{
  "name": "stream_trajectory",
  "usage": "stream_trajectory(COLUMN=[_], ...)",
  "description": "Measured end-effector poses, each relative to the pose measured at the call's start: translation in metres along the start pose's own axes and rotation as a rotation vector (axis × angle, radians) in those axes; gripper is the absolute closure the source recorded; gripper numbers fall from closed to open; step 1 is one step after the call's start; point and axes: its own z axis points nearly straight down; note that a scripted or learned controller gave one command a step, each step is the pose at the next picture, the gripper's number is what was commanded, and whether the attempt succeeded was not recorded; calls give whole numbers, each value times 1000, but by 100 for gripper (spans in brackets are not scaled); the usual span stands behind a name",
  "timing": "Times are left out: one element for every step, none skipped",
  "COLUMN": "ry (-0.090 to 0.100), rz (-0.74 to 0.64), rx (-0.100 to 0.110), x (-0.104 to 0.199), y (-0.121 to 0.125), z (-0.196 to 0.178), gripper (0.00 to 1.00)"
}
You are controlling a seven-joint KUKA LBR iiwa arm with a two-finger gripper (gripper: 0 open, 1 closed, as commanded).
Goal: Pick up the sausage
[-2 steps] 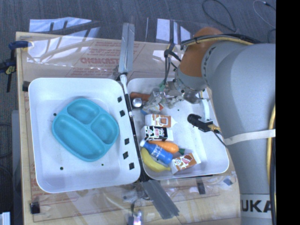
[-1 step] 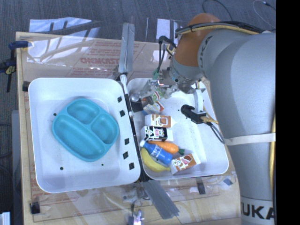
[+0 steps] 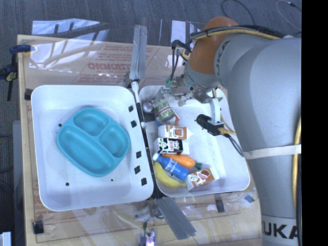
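While the gripper (image 3: 171,92) hangs over the far end of the right bin (image 3: 223,155), its opening impossible to make out, the orange sausage (image 3: 185,161) lies toward the near end. It lies crosswise, touching a blue bottle (image 3: 171,169) beside a banana (image 3: 165,178). The left bin (image 3: 51,178) holds a blue divided plate (image 3: 93,141).

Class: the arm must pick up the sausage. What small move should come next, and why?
Probably shift the gripper down the view: it hangs by the green can, while the orange sausage-like piece lies lower in the right bin, beside the blue bottle.
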Motion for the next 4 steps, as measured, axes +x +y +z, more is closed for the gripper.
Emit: stream_trajectory(ry=[2, 14, 13, 16], rz=[226, 255, 132, 124], rx=[5, 5, 17, 23], x=[30, -1, 18, 21], y=[-1, -61, -2, -2], z=[31, 31, 38, 30], gripper=[0, 0, 0, 100])
